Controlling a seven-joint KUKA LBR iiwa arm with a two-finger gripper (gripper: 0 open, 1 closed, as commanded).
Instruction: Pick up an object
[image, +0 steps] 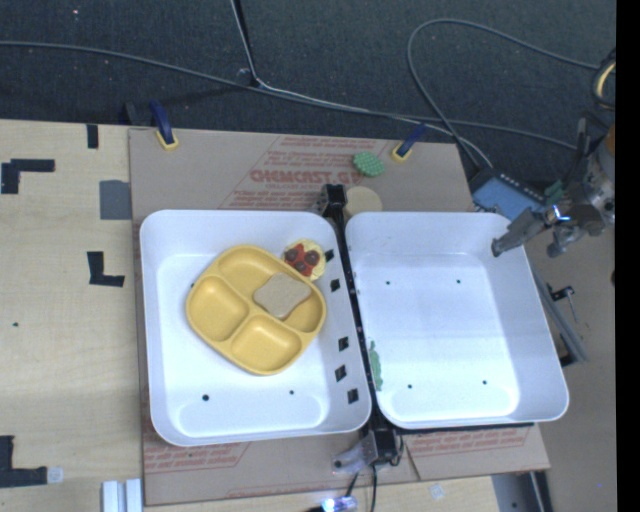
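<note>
Glossy yellow sectioned plastic tray (257, 308) in left white bin (165, 300), flat tan bread slice (281, 295) on it, metal gripper (535, 232) at right bin's (520, 390) edge, fingers spread apart, nothing between them

Single fixed cam sitting above the desk (60, 300), looking down at a slant, framing both bins (160, 400) mid-range.

This is a robotics lab. The wooden surface (60, 330) carries black tape marks (25, 173), a cardboard sheet (250, 170) held by blue clamps (160, 126), and two white bins (160, 330) side by side, with loose cables (300, 95) trailing over dark carpet (330, 40) behind.
</note>
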